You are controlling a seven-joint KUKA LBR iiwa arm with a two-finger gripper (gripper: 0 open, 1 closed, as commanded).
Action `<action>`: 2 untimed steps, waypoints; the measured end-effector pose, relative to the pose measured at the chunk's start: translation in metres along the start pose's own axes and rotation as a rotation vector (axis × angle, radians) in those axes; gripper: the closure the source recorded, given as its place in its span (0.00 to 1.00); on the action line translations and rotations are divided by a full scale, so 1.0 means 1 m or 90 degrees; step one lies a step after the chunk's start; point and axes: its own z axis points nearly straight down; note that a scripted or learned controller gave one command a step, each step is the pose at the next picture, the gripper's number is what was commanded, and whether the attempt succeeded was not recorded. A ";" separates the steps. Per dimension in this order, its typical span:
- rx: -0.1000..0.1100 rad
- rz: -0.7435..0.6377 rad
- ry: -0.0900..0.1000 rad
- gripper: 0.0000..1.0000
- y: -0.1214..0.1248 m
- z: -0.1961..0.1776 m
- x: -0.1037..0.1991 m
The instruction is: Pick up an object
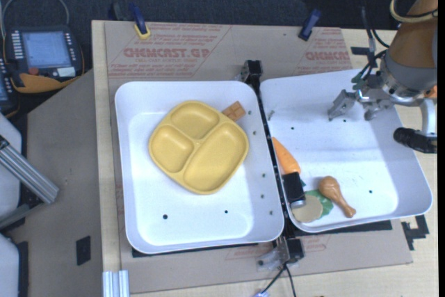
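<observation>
Lying in the lower part of the right bin [389, 170], a toy chicken drumstick [336, 194] rests with its bone end pointing toward the lower right, just beside a pale green round piece [314, 209]. Next to those, along the bin's left wall, sits a black block [293, 188], and above it an orange carrot [285, 156] leans on the same wall. Up at the right of the frame the gripper [356, 106] hovers over the bin's upper area, fingers spread apart with nothing between them, well apart from the drumstick. Over in the left bin [139, 170], a yellow divided plate [199, 146] lies in the middle, and a small brown block [234, 110] touches its upper right edge.
</observation>
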 end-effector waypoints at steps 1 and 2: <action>-0.006 -0.001 -0.001 0.00 0.006 0.044 -0.008; -0.007 -0.001 -0.004 0.00 0.009 0.057 -0.011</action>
